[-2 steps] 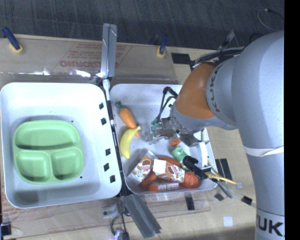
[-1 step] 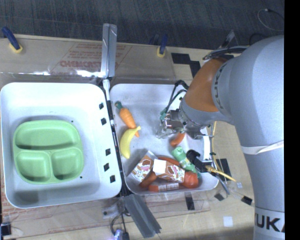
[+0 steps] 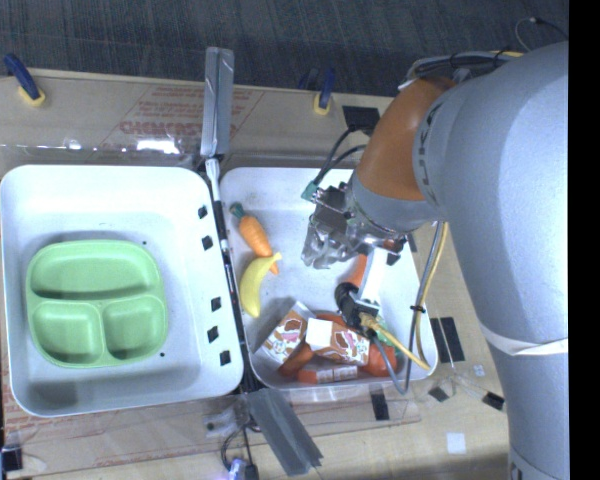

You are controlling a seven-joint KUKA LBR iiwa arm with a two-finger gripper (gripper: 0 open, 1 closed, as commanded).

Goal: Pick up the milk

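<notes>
The milk (image 3: 313,340), a small printed carton, lies on its side against the near edge of the right bin (image 3: 280,180), heaped with other toy food; a carrot (image 3: 253,233) and banana (image 3: 255,280) rest along its left wall. The arm (image 3: 480,168) reaches in from the right, wrist bent downward, pincer (image 3: 323,240) hanging mid-bin beyond the carton. Whether it is spread or closed I cannot tell. 1 green tray (image 3: 97,301) fills the left bin (image 3: 20,198).

bench (image 3: 100,113) sitting under everything, brownish top | two white bins lying side by side on it: left bin (image 3: 20,268), right bin (image 3: 280,183) | blue clamps (image 3: 24,78) gripping the far edge
</notes>
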